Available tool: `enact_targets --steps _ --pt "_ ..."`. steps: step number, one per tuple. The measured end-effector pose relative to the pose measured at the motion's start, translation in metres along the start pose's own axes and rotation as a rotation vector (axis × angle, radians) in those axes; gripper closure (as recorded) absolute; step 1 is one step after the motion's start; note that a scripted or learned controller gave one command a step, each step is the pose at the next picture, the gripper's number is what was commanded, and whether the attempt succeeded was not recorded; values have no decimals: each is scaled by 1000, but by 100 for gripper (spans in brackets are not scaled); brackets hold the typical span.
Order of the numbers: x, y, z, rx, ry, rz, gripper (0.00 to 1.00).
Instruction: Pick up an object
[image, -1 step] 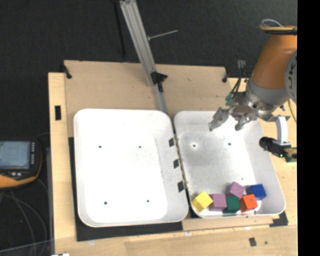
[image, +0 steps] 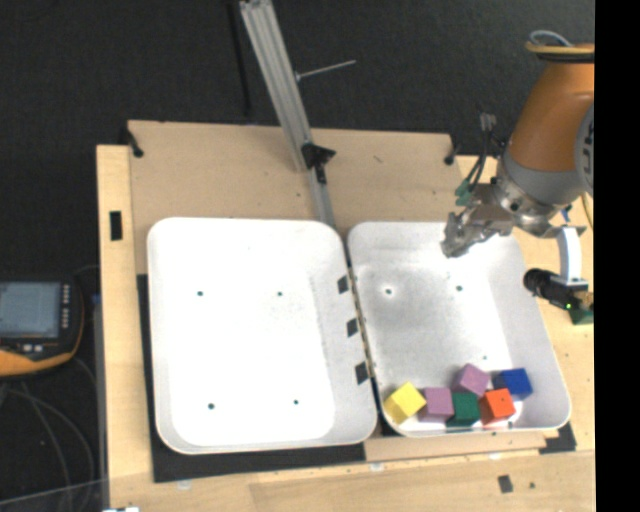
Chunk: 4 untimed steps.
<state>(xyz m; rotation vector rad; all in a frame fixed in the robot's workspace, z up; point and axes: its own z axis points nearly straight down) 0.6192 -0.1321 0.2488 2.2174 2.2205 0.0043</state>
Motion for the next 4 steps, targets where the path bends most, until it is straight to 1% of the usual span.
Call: enact_targets --steps 1,2,3,4 --pt "37 -7 154 2 -2 -3 100" --pt "78 -91 47 0 2 -3 100" --pt "75 -97 52 5 1 2 100" --pt "38 -132 52 5 -1 6 100"
